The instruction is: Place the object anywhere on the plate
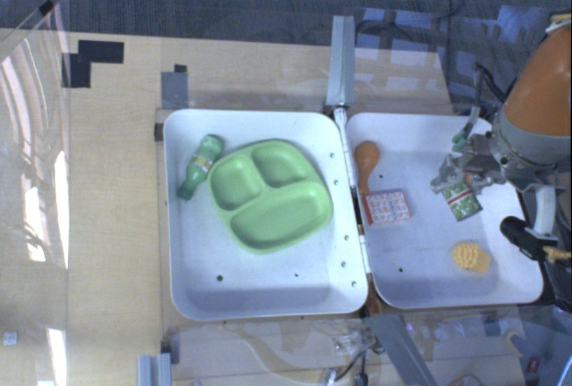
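Nearest the camera, the front rim of the left shallow white bin (259,308) and that of the right shallow white bin (447,299) lie side by side on the pale wooden surface (107,223), and the flooring of both bins just behind those rims is bare. In the right bin, a yellow knobbly round object (471,257) sits near the front right corner, with open floor to its left. Further back lies a flat square card with a red-and-white grid pattern (387,207), close to the dividing wall, and behind it an orange-brown wooden spoon (365,159) lies along that wall. The claw (460,174) hangs over the right bin's right half; its fingers are a blurred grey cluster, so I cannot tell how far they are apart. A small green-and-white packet (464,199) lies directly beneath it; whether it is gripped cannot be made out. The grey arm with orange band (541,98) is cut off by the right edge. In the left bin, the green three-compartment plastic plate (268,194) sits centrally, and a green plastic bottle (199,165) lies tilted just beside its left rim.
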